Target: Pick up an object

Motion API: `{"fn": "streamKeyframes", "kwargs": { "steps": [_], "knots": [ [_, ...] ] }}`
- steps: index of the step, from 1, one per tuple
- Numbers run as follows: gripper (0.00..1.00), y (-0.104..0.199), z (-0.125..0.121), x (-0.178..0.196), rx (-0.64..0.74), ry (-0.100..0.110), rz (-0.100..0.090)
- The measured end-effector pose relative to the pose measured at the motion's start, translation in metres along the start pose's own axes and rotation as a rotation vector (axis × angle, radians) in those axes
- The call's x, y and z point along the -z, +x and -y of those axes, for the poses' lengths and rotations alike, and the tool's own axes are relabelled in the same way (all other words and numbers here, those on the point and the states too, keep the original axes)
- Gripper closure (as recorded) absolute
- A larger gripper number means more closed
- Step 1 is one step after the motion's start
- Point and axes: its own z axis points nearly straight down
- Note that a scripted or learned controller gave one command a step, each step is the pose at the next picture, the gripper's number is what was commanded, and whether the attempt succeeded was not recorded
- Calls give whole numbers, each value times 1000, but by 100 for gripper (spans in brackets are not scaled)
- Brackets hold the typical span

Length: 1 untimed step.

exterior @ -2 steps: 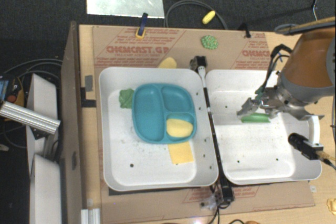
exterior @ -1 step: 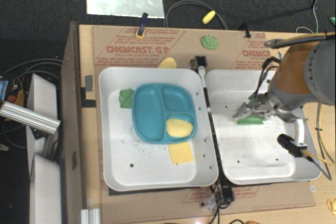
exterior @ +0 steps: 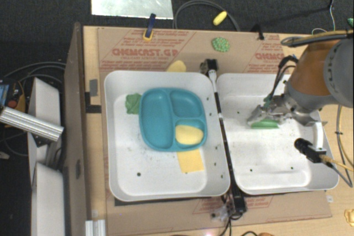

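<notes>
Down in the right bin (exterior: 276, 174) the gripper (exterior: 264, 114) is low over a green object (exterior: 265, 124) — a flat, longish piece lying on the bin floor, right under the tool. Whether the tool is spread or closed on it, I cannot tell; the metal parts blur together from up here. The green piece looks flat on the floor, so by my read nothing is lifted yet — the grasp and the raise are both left to do. Over in the left bin (exterior: 127, 174) sit a teal divided plate (exterior: 163, 119) carrying a yellow lump (exterior: 188, 134), a yellow slice (exterior: 191, 162) just beside it, and a green leaf (exterior: 133, 103) at its edge.
</notes>
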Motion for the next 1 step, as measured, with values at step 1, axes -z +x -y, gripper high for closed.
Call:
{"fn": "streamKeyframes", "kwargs": {
  "steps": [1],
  "knots": [
    [100, 78, -9, 95, 11, -6, -3]
  ]
}}
